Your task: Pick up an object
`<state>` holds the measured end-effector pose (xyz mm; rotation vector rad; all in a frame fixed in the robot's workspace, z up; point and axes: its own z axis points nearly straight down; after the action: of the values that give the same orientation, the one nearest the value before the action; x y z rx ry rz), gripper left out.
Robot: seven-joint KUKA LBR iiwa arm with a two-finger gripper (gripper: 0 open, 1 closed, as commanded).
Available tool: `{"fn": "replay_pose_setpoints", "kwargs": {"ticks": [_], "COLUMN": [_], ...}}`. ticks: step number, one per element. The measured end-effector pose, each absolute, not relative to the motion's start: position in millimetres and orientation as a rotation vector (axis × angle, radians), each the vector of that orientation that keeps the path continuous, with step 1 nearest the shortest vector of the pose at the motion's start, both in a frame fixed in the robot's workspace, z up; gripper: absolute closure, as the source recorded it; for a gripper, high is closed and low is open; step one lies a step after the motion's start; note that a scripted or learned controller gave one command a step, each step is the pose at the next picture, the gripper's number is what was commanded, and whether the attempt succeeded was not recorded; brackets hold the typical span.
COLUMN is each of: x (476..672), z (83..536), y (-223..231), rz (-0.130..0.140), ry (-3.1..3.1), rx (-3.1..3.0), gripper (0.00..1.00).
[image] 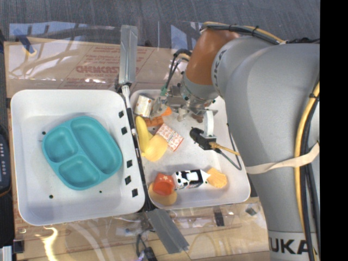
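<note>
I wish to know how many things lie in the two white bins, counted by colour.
Teal: 1, divided plastic plate
Yellow: 2, curved banana, rounded pale wedge
Orange: 2, small wedge, carrot-like piece
Red: 1, round tomato-like ball
Tan: 1, rounded piece beneath it
Red-and-white: 1, checked flat packet
Black-and-white: 1, cow-patterned carton
Silver-white: 1, small can
Total: 10

L bin: teal divided plate. R bin: banana, tomato, cow-print toy, w/ gripper over far end.

Yellow banana, red tomato and spotted cow toy lie in the right bin.
</note>
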<state>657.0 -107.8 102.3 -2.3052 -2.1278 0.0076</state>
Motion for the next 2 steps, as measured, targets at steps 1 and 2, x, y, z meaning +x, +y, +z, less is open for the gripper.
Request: {"fn": "replay_pose_setpoints", "kwargs": {"ticks": [1, 2], "x": [657.5, 657.4], "z": [112.7, 112.4], "y": [-107.2, -107.4], "rz": [0.007, 0.008], "ry": [-2.132, -2.133], "rx": [-2.302, -2.301], "gripper": [1.00, 0.00]}}
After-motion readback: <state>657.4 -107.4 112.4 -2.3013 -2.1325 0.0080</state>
